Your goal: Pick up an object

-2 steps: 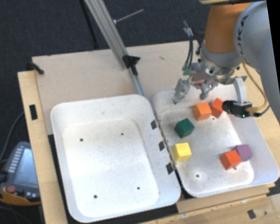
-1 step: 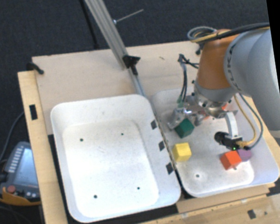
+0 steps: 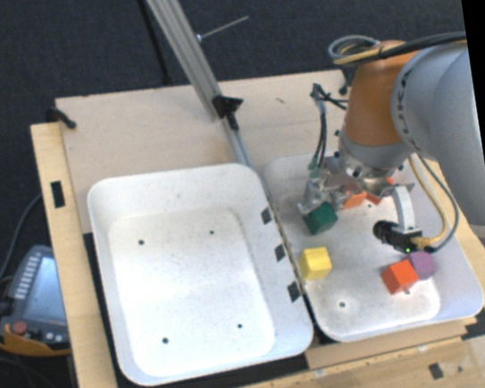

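My gripper point(image 3: 322, 196) hangs over the upper left part of the right bin point(image 3: 369, 314), below the arm's orange band. A green block point(image 3: 321, 218) lies directly under the gripper's tip, touching it or nearly so; the view does not settle whether it is held. A yellow block point(image 3: 315, 263) sits on the bin floor below it, near the bin's left wall. At the lower right, an orange block point(image 3: 399, 276) rests against a purple object point(image 3: 424, 264). A small orange piece point(image 3: 355, 201) peeks out from beneath the wrist.
The left bin point(image 3: 186, 269) lies beside the right one, with a narrow divide between them. A slanted metal pole point(image 3: 195, 60) rises from the back of the bench. Cables and a black connector point(image 3: 391, 233) hang off the wrist over the right bin.
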{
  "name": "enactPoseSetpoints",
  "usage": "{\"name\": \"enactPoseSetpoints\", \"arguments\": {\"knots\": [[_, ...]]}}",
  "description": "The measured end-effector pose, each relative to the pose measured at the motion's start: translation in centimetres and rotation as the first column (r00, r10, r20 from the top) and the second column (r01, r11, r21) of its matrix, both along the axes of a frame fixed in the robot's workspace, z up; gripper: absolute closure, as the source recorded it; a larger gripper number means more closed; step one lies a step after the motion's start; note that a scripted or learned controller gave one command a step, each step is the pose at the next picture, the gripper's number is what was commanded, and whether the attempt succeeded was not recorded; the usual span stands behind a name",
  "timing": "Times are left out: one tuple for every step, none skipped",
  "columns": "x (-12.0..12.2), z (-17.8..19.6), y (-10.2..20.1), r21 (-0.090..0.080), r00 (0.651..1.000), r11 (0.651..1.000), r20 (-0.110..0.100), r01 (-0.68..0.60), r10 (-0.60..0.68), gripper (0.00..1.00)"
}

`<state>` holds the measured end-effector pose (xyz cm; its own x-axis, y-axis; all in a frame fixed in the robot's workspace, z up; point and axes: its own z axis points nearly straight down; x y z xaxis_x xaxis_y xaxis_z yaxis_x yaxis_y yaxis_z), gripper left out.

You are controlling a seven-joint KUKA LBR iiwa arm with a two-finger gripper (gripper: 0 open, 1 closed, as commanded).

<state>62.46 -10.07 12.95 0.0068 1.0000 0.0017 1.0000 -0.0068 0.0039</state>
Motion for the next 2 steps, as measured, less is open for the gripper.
{"name": "enactPoseSetpoints", "arguments": {"knots": [[2.7, 7.2, 9.2, -0.005, 1.0, 1.0, 0.006, -0.012, 0.012, 1.0], [0.7, 6.7, 16.9, 0.001, 1.0, 1.0, -0.005, -0.016, 0.016, 1.0]]}}
